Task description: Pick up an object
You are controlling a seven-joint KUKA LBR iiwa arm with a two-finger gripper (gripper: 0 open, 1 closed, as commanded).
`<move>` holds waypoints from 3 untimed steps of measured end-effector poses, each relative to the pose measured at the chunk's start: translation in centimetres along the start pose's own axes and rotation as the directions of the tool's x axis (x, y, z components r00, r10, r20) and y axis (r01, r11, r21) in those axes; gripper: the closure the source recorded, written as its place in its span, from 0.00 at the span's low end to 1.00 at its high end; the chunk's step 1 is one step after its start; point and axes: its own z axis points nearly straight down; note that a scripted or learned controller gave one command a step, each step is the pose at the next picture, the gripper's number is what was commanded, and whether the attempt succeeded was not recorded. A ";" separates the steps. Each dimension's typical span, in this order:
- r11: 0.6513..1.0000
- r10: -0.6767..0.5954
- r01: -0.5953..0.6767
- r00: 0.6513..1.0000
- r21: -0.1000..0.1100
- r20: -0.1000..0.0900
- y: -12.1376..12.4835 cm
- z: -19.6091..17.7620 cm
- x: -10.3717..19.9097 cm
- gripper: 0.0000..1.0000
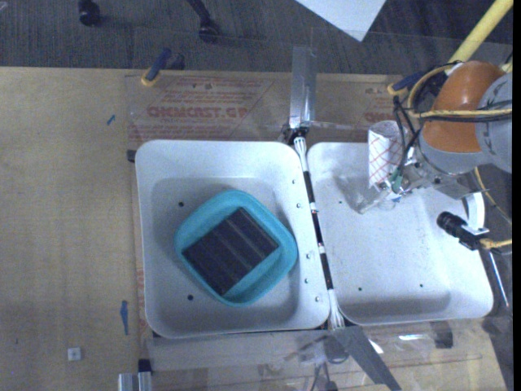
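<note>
Pincer (391,187) first: hangs low in the right bin (423,300), toward its far left corner; cannot tell whether open or closed. Sits touching or just beside an upright white, red-patterned carton (380,157), on its far-left side. Lies well apart from the teal dish (281,247) and its dark ridged insert (229,249), set diagonally in the left bin (155,218). Probably favours the carton as nearer target.

Square container (236,246) in left bin (155,177); pincer (396,184) over right bin (423,292), by its far edge
</note>
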 end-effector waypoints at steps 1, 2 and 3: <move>0.998 -0.057 0.058 0.998 0.019 -0.007 3.8 0.1 -0.5 0.00; 0.997 0.080 -0.080 0.997 0.006 -0.002 1.3 -1.9 -3.0 0.00; 0.999 0.026 -0.026 0.999 0.023 -0.027 1.8 -0.1 -6.1 0.00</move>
